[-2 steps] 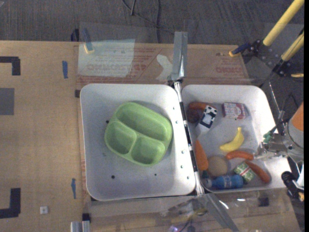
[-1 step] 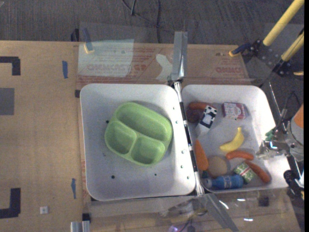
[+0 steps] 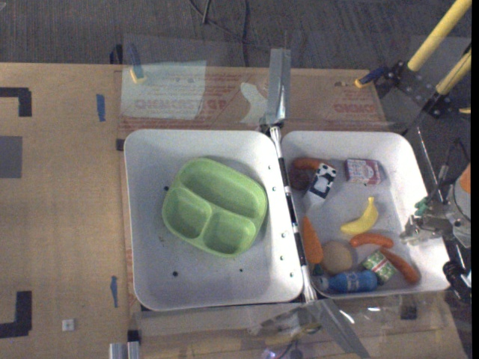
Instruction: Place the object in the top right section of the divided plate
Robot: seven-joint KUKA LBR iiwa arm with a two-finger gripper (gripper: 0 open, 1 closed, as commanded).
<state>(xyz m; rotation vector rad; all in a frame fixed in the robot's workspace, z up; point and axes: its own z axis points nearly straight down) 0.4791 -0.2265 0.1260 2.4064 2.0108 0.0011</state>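
The bench (image 3: pixel 60 223) bears two white bins (image 3: pixel 150 275) side by side.

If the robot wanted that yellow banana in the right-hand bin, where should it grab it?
Probably across the thick middle of the banana, coming straight down from above. It lies flat on the bin floor, curved, running diagonally, with bare floor on both long sides, so fingers set across its width should fit. The sausage just below crowds its lower end, so the ends look worse.

Robotics lab: taped bench (image 3: pixel 60 200), two white bins (image 3: pixel 142 223).
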